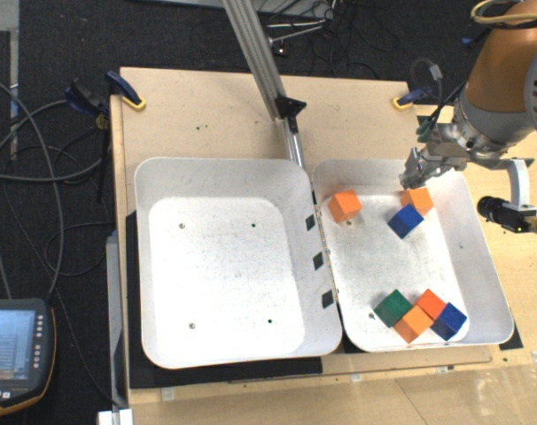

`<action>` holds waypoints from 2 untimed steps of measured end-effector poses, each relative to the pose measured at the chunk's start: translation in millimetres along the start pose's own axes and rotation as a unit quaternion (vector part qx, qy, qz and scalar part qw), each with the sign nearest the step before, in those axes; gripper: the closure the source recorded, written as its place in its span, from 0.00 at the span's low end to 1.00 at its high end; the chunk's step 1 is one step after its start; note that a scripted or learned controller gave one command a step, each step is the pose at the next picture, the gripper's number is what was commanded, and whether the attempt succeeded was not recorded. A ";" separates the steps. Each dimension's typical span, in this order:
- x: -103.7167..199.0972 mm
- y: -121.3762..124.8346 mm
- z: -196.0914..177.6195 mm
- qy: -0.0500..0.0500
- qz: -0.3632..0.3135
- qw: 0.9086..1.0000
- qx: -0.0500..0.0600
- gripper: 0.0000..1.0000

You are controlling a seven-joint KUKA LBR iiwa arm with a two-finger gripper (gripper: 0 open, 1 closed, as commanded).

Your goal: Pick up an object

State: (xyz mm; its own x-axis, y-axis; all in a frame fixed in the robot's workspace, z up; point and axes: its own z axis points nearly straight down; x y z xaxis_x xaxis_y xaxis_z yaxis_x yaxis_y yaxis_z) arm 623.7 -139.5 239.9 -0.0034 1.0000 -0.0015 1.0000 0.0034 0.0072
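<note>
The right bin holds several coloured blocks. An orange block lies near its upper left. A blue block sits with another orange block touching its upper right. At the bin's lower edge a green block, two orange blocks and a blue block are bunched together. My gripper hangs just above the upper orange block at the bin's top right, pointing down at it. Nothing shows between its fingers.
The left bin lies beside the right one, with a raised divider between them. A metal pole slants across the bench's back. Clamps sit at the bench's far corners. Cables and a tablet lie off the bench to the left.
</note>
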 end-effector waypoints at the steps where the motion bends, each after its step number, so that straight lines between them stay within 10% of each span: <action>1: 0.1 1.4 -31.1 0.000 0.000 1.000 0.001 1.00; 2: 46.3 -9.9 -33.6 0.001 -0.001 1.000 0.004 1.00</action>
State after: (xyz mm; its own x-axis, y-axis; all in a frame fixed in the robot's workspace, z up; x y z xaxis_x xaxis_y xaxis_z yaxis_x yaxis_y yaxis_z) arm 613.4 -93.2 273.4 -0.0064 1.0000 0.0007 1.0000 0.0064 -0.0009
